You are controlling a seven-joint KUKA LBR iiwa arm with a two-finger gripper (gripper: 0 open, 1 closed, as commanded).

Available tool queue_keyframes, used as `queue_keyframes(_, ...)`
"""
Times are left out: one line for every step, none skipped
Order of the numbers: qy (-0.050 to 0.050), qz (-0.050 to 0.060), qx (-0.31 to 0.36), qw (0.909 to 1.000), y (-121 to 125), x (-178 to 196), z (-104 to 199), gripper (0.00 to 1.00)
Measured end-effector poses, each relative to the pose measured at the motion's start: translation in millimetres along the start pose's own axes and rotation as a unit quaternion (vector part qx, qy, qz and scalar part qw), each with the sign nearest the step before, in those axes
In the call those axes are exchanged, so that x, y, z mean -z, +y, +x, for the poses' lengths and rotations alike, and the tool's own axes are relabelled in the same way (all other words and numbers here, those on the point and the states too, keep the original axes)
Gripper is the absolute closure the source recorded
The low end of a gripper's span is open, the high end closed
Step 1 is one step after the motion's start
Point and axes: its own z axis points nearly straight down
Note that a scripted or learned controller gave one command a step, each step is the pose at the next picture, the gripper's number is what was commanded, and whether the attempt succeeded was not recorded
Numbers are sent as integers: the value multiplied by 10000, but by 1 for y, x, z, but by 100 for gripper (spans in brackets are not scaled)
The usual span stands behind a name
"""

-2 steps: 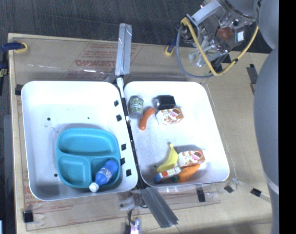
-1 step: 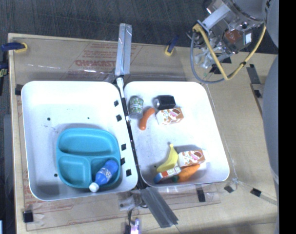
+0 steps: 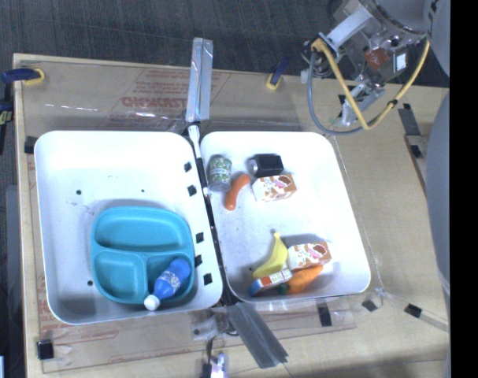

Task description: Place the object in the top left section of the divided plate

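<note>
Camera view shows the divided plate (image 3: 113, 228) near the front of the left bin (image 3: 57, 172), a small bottle (image 3: 169, 280) lying in its near right section and its far section bare, so the target is still unfilled. To the plate's right, over the bin wall, a banana (image 3: 275, 257), carrot (image 3: 306, 280) and carton (image 3: 310, 253) cluster together; no one piece is marked as the task's object, though it is probably among these loose pieces. Farther right and back of the plate, the gripper (image 3: 350, 110) hangs outside the right bin (image 3: 345, 211), apparently carrying nothing; whether it is spread or closed cannot be told.
</note>
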Motion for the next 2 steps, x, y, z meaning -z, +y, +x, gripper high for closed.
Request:
queue_keyframes(29,-26,-863,9963,61,1,-10,0)
queue_keyframes(25,-20,-855,9963,61,1,-9,0)
